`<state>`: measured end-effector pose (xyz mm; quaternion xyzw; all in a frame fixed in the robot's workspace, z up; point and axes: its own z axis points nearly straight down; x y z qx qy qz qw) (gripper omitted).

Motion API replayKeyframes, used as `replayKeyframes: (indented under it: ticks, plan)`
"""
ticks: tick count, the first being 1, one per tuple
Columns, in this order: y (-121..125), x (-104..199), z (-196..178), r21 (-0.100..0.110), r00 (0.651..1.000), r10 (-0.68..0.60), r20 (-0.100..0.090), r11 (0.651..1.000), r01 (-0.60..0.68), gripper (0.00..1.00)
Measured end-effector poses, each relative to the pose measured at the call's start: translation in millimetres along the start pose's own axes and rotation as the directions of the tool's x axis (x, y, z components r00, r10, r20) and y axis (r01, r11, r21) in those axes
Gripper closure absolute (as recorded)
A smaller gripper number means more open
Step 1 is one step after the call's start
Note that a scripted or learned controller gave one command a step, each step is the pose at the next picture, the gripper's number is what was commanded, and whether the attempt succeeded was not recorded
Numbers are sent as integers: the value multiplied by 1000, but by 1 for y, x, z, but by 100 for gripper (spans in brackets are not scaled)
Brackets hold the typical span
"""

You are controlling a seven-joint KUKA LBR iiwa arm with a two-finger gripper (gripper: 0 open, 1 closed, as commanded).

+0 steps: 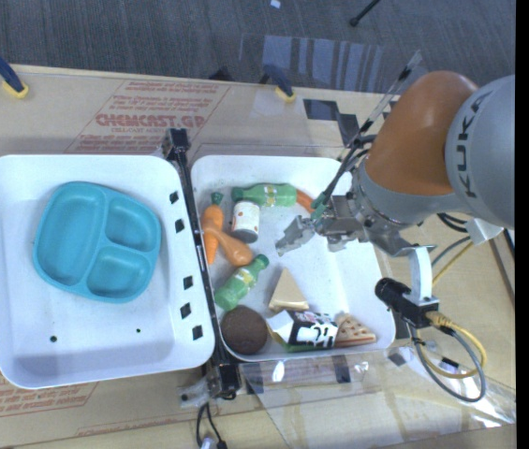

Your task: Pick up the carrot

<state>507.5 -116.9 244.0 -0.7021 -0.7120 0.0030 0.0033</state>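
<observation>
the carrot is orange. the sectioned plate is plain light blue, in a white bin. two bottles are green, the small can white with red, the round ball dark brown, the wedge pale tan.

The cardboard under the bins bore red print reading "CHEMCAST GP" in large letters (the smaller lines above and below it were too fine to read). The grey arm carried "KUKA" in dark letters, running down its side near the orange band.
</observation>
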Motion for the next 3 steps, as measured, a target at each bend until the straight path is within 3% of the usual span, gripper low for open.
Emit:
replayKeyframes:
  ticks: [1, 2, 3]
  plan:
    - [33, 27, 122, 10, 997, -75, -1, 997, 75, 0]
    - [93, 11, 153, 0, 946, 324, -1, 946, -324, 0]
    - [94, 12, 143, 5, 948, 320, -3, 948, -320, 100]
